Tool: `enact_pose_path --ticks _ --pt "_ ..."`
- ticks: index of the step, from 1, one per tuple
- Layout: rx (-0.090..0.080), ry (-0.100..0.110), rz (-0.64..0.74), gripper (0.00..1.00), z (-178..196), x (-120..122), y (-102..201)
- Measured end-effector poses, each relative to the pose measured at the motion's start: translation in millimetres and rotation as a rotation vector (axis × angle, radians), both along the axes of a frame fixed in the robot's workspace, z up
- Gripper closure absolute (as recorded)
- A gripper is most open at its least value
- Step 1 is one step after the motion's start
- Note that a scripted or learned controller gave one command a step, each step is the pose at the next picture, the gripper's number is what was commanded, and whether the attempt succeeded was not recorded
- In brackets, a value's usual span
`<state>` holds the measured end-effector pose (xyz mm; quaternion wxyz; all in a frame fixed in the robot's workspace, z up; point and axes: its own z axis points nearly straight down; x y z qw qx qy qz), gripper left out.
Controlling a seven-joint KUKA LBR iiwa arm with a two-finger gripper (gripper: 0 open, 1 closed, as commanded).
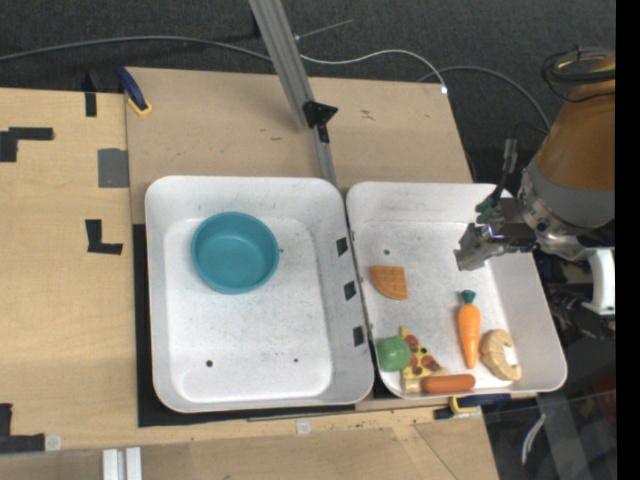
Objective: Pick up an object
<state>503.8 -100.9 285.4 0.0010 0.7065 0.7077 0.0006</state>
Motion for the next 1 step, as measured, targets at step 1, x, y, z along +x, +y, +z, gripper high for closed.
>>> enact_pose_path --ticks 1 --pt "0.002 0.003 0.004 1.0 -1.0 14.2 49.5"
